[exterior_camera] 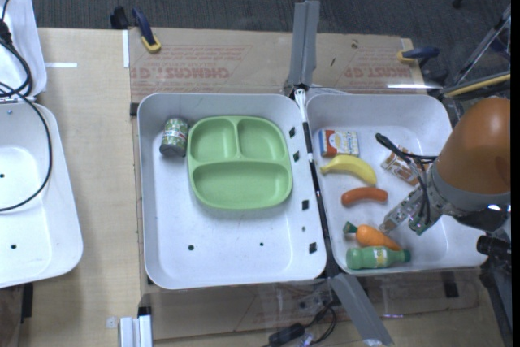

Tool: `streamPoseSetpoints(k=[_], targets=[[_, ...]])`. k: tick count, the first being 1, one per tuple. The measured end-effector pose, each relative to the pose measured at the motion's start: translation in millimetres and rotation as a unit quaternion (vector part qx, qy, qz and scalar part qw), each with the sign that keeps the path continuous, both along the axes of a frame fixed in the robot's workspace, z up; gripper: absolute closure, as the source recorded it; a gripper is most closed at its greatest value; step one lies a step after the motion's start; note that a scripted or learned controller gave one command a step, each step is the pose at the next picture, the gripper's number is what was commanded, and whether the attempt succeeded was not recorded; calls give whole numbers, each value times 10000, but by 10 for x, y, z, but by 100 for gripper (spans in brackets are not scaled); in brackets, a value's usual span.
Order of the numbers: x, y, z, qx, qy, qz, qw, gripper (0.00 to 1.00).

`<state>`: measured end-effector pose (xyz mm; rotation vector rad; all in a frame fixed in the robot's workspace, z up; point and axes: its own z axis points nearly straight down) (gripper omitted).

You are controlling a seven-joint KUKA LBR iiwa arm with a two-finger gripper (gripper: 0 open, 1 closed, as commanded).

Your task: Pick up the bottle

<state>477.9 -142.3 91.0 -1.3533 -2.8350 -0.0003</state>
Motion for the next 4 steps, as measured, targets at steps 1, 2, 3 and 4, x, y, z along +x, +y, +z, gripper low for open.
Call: streamPoseSetpoints(k=[1,2,3,4], targets=[[-4,-800,-6,-2,0,-80,10000,100],[-5,-256,-10,6,11,449,9990,100],[-5,268,133,2,15,-855,9963,100],[4,427,2,-1,-6,136,9999,100]])
